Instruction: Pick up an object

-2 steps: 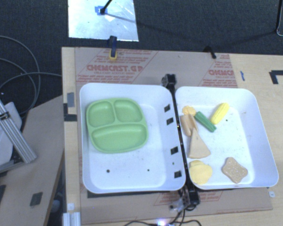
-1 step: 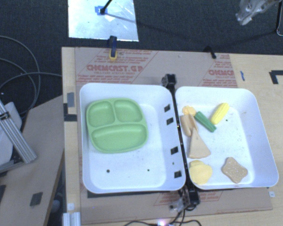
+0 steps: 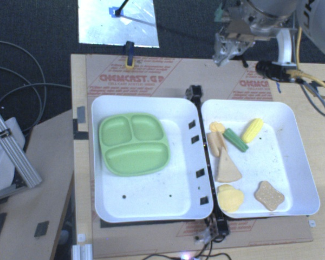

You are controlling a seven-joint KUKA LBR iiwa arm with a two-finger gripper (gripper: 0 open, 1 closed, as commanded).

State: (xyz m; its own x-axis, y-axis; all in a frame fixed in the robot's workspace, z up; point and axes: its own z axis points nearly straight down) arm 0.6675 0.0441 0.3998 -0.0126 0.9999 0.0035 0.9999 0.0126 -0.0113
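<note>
Gripper point(image 3: 225, 52) hangs above the bench behind the right bin point(image 3: 300, 145), carrying nothing; finger spacing cannot be determined.

The 2 bins point(image 3: 151, 207) are white, and the left one holds a pale green divided plate point(image 3: 134, 143). In the right bin lie a yellow corn cob point(image 3: 252, 130), a dark green stick point(image 3: 235, 140), a speckled tan bread slice point(image 3: 269, 195), a beige wedge point(image 3: 227, 169) and a pale yellow lump point(image 3: 229, 197). The board point(image 3: 168, 77) beneath is light brown with red lettering.
</note>
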